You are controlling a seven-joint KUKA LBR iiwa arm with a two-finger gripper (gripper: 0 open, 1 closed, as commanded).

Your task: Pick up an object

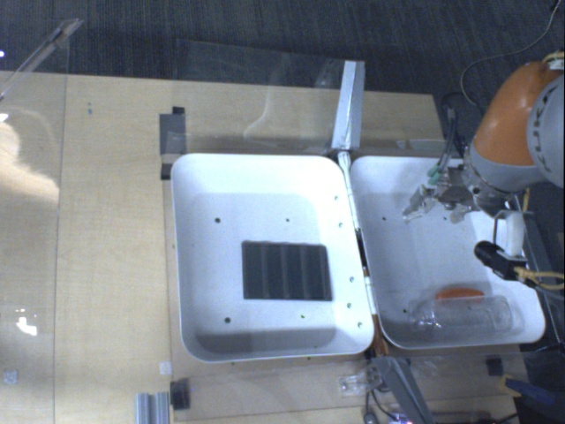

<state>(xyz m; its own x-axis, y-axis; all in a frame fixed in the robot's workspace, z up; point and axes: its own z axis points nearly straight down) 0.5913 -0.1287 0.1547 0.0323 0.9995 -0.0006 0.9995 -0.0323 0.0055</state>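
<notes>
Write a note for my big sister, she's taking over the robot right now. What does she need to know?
Gripper: hovering over the upper part of the right bin, nothing seen between its fingers; whether they are open or shut is unclear.
Things: a clear plastic bottle lies on its side near the right bin's front edge, with an orange object right behind it. The left bin has a dark ribbed patch on its floor.
Done: nothing picked up yet.
Left: go down, grab one object, lift it.

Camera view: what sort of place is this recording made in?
Most likely a robotics lab grasping cell. Two white bins, left and right, sit on a wooden bench; a grey-and-orange arm reaches over the right one, and clear panels screen the bench.
</notes>
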